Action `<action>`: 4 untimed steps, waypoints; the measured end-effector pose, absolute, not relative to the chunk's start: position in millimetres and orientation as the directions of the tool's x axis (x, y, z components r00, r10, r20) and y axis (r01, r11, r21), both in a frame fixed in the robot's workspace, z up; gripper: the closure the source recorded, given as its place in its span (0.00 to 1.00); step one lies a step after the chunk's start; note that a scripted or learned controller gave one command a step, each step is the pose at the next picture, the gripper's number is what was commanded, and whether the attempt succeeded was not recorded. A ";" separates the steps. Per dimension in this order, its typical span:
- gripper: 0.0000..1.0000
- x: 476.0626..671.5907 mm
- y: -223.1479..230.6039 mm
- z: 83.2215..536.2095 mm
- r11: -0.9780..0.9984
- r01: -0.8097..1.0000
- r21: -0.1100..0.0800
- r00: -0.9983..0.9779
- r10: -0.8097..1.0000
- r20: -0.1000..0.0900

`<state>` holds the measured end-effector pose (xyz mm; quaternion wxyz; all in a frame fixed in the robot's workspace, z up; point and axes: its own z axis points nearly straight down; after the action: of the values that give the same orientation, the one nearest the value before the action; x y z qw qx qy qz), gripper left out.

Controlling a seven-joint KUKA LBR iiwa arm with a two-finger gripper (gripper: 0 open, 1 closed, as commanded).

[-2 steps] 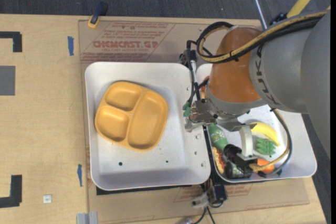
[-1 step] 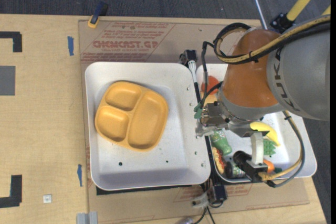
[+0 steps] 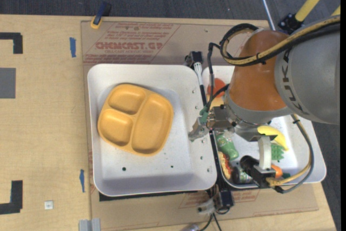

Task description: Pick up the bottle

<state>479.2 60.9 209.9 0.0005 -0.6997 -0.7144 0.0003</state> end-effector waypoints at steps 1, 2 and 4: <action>0.00 479.9 2.8 272.6 -0.149 0.989 0.001 0.149 0.989 0.000; 0.00 478.7 12.3 185.0 -0.170 0.986 -0.003 0.170 0.986 0.000; 0.00 478.7 40.9 184.2 -0.338 0.941 -0.004 0.338 0.941 0.000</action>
<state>478.7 40.9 184.2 0.0019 -0.8178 -0.5755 0.0012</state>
